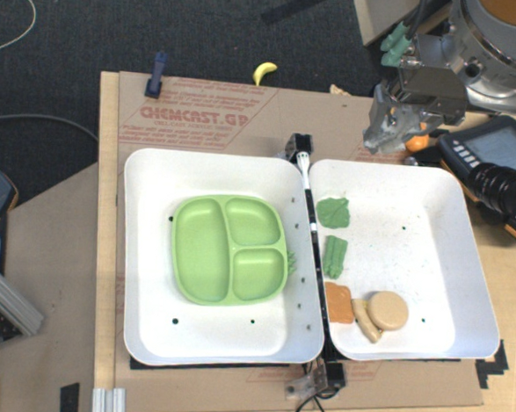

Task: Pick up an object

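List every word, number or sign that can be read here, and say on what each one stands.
"CHEMCAST GP", in red print on the brown board under the bins: the large line, partly blurred, so my reading is uncertain.
The smaller red lines around it are too blurred to read.
The handheld device at right has buttons, too small to read.

Illumination is bright, even and diffuse, from overhead. The two white bins [216, 176] approach overexposure, yet their speckles stay visible. Shadows are soft and short, showing beneath the bin rims. The dark floor [77, 21] retains little detail. Focus is moderately sharp; the arm [481, 40] at upper right appears slightly blurred.
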`<state>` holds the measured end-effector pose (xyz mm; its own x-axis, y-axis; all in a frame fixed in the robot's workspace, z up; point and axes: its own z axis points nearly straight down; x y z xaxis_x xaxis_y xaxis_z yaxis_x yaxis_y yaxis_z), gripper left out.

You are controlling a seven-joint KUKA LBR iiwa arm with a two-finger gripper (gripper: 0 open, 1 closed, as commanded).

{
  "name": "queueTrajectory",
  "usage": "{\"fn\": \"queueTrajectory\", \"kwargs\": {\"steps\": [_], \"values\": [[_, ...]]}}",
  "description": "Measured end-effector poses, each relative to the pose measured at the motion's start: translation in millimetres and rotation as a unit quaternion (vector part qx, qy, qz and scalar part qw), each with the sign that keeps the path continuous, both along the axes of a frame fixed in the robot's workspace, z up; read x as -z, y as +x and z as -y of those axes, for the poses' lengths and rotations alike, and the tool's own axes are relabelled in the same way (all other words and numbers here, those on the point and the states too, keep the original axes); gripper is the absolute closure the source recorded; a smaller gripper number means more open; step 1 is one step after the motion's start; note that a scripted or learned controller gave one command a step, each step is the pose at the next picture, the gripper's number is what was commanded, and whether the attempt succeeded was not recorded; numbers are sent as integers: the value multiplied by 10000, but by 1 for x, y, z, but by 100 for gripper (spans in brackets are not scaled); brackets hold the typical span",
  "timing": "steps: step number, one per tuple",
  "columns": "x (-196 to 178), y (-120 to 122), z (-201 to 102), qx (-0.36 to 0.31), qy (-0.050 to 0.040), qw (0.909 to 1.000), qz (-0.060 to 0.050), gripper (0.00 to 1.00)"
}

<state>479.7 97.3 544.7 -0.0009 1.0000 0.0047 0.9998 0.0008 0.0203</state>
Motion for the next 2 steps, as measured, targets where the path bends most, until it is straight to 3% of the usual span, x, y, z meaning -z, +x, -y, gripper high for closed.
{"fn": "queueTrajectory", "kwargs": {"steps": [1, 2], "values": [[126, -1, -21, -3, -38, 9999, -163, 100], [109, 0, -21, -2, -18, 10000, -83, 100]]}}
